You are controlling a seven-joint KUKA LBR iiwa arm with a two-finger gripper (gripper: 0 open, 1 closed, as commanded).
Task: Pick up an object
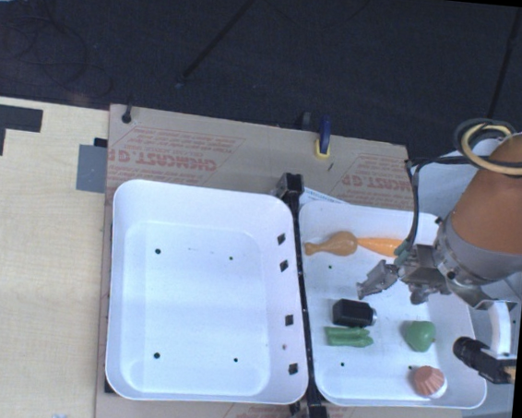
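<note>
2 shallow white bins are seated side by side on a cardboard-covered bench, the left bin and the right bin, joined by a black divider strip. The arm is extended in from the right over the right bin. The gripper is positioned above the upper middle of the right bin, with its fingers spread apart and nothing between them. 5 objects are located in the right bin. An orange gourd-shaped object is laid near the upper left, with an orange carrot-like piece just beside it on the right. A black block is placed below the gripper, apart from it, and a green oblong object is laid directly below the block. A green rounded object and a pink rounded object are located toward the lower right.
</note>
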